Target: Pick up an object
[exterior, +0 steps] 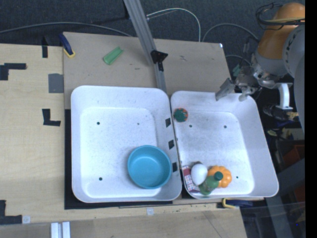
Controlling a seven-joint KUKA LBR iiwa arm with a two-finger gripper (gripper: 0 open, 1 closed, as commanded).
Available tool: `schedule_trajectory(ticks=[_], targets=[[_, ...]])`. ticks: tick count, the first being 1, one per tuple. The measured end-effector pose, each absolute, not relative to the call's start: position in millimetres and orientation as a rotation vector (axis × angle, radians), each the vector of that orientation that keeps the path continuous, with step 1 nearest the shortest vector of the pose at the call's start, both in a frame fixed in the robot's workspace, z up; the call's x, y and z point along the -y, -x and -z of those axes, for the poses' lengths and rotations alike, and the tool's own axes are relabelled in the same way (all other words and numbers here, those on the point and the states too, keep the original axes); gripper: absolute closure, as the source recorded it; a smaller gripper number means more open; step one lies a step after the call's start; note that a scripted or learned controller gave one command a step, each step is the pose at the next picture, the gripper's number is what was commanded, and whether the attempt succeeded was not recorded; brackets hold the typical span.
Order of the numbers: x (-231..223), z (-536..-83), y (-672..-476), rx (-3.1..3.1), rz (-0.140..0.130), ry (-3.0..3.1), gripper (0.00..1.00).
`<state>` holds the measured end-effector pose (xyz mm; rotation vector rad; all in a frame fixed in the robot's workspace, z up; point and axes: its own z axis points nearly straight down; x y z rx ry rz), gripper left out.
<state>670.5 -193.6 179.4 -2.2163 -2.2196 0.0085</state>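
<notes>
My gripper [232, 95] hangs over the back rim of the right bin [247, 133], open, its two fingers spread with nothing between them. A small green and red ball [181, 115] lies at the right bin's back left corner, well left of the gripper. In that bin's front left corner a white egg [199, 173], an orange fruit-like object [221, 176], a green bottle [208, 185] and a red and white packet [187, 178] lie bunched together. A blue bowl [148, 166] sits upright at the front right of the left bin [99, 113].
A grey pole [143, 31] slants from the top of the view down to the gap between the bins. A green block [112, 55] and a blue and yellow clip [67, 45] lie on the board behind the left bin. Cables trail at the back.
</notes>
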Motion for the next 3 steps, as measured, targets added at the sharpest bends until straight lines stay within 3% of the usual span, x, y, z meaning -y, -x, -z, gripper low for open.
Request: schedule_trajectory(ticks=[2,3], targets=[[198.7,-86.5,-661.0,2.224,-0.005,2.218,0.0],[198.3,-98.7,-661.9,2.227,-0.005,2.218,1.0]])
